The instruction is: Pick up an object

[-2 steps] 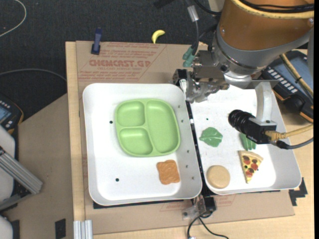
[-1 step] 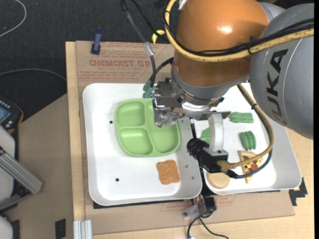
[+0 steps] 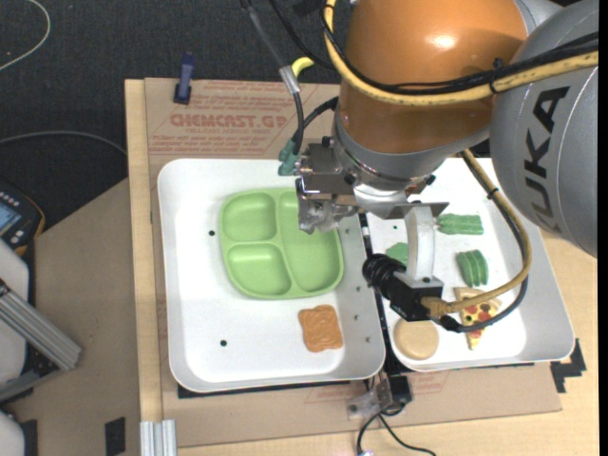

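Orange-banded arm (image 3: 427, 55) looms over both bins, its claw (image 3: 313, 218) low above the green divided plate (image 3: 280, 243).
Whether the claw is wide or narrow cannot be told. The plate lies just under it in the left bin (image 3: 190, 283); a tan waffle (image 3: 321, 328) sits below, green pieces (image 3: 472, 264) well right.

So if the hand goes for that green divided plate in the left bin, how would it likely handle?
The green plate looks like moulded plastic, so probably stiff and light. It lies flat and wide in the left bin, so it would more likely slide than tip. Its low, smooth rim may offer little to pinch.
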`<state>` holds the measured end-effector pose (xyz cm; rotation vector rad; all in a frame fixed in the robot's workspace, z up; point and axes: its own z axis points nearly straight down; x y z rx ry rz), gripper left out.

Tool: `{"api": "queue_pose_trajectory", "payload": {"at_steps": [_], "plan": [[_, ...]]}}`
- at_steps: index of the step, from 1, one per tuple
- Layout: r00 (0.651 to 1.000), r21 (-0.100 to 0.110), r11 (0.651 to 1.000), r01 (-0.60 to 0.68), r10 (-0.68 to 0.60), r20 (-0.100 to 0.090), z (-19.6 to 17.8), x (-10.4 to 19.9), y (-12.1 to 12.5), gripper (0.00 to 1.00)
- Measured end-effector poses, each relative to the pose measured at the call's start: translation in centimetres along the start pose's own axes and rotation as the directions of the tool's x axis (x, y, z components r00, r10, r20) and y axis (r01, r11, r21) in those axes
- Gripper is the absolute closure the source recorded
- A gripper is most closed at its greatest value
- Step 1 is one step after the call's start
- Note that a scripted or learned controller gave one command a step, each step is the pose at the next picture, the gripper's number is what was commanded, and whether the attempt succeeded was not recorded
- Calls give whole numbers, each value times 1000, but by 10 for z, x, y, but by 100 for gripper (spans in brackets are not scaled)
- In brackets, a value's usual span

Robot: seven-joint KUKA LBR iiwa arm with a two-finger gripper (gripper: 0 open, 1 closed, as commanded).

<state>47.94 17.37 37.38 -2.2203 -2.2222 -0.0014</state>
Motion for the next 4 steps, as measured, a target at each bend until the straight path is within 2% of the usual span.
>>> {"api": "queue_pose_trajectory", "payload": {"at_steps": [1,2,3,4], "plan": [[1000,2,1000,-8,8,2,-2,-69,0,100],[1000,5,1000,6,-6,0,15,2,-1,100],[1000,-18,1000,-6,6,-4,-123,-50,1,100],[1000,19,1000,-11,10,6,47,-122,-2,100]]}}
